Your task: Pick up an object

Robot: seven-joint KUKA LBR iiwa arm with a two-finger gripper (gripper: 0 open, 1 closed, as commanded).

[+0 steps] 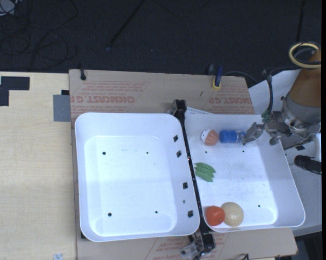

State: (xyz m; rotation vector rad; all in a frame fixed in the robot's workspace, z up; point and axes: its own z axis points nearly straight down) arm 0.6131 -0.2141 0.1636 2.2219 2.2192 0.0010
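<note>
The right bin (271, 177) holds several small objects. A blue cylinder-like piece (228, 136) lies near its far wall, with an orange and white piece (209, 137) just left of it. A green pod (204, 171) rests near the divider. At the front sit a red-orange ball (214, 215) and a beige ball (233, 213), touching. My gripper (262, 137) hangs over the bin's far right part, just right of the blue piece. It is open, with nothing between its fingers.
The left bin (87, 145) stands beside the right one, with a black clip strip (187, 167) between them. Cardboard (130, 93) lies under both bins. A yellow-ringed object (304, 53) and cables sit at the far right.
</note>
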